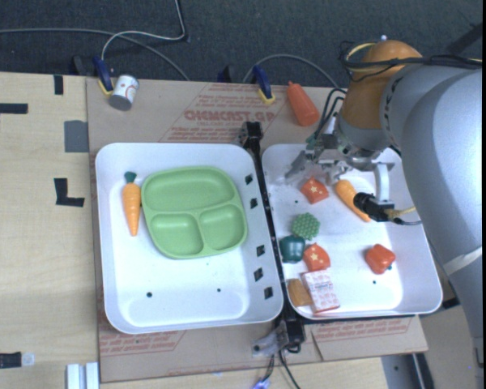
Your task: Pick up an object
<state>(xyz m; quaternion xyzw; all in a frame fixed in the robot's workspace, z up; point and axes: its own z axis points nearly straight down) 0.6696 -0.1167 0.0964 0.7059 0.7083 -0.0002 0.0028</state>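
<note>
Camera view, nearest edge first: in the right bin [417,294], a red-and-white packet [321,291] lies at the near wall with a tan biscuit-like piece [298,292] touching its left side. Just behind them sits a red toy vegetable [316,257], and a dark teal piece [292,249] lies against its left. A red toy pepper [379,258] rests apart on the right of that bin. Farther in, a green knobbly ball [305,224] stands just behind the teal piece.

In the left bin [117,290], a green divided plate [196,211] lies flat in the middle. A toy carrot [131,207] lies just beside the plate's left rim, its leafy end pointing away.

Beyond the knobbly ball, a red chunk [313,190] and an orange toy carrot piece [347,195] lie side by side. The gripper [316,167] hangs over the far left part of the right bin, right behind the red chunk. Whether it touches the chunk cannot be told, nor whether the tool is wide or narrow. The grey arm [437,136] comes in from the right.

Past the bins, on the cardboard sheet [211,116], lie an orange toy vegetable [302,104] and a small white can [124,91], well apart, with two blue clips [265,94] at the sheet's far edge.
</note>
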